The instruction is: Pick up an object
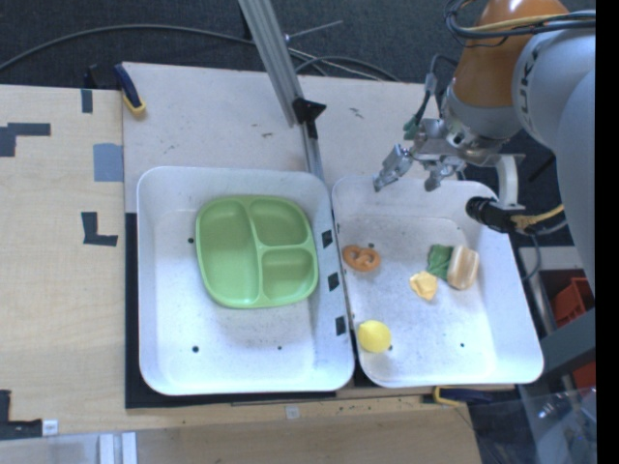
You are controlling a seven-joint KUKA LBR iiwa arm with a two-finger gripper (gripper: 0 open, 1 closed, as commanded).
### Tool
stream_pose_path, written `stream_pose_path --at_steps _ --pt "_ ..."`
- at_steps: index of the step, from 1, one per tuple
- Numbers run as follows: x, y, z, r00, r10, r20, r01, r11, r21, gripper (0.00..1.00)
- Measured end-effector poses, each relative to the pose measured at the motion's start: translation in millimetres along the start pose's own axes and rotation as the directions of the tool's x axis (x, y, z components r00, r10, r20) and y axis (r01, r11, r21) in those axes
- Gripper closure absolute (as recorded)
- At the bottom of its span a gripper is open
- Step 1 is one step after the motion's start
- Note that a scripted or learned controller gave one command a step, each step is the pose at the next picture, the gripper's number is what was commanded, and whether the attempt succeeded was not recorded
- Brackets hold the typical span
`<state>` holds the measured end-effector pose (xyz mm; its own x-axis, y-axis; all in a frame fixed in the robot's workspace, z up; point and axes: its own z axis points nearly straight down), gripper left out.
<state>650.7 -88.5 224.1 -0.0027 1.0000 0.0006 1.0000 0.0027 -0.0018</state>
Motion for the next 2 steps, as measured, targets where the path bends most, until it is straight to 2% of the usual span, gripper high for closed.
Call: stream_pose_path --at_steps 1,2 --pt "0 0 0 1.000 0.000 0.000 0.000 1.000 0.000 0.00" --pt "-7 -6 49 1.000 0.001 0.002 -0.001 1.000 0.005 0.00"
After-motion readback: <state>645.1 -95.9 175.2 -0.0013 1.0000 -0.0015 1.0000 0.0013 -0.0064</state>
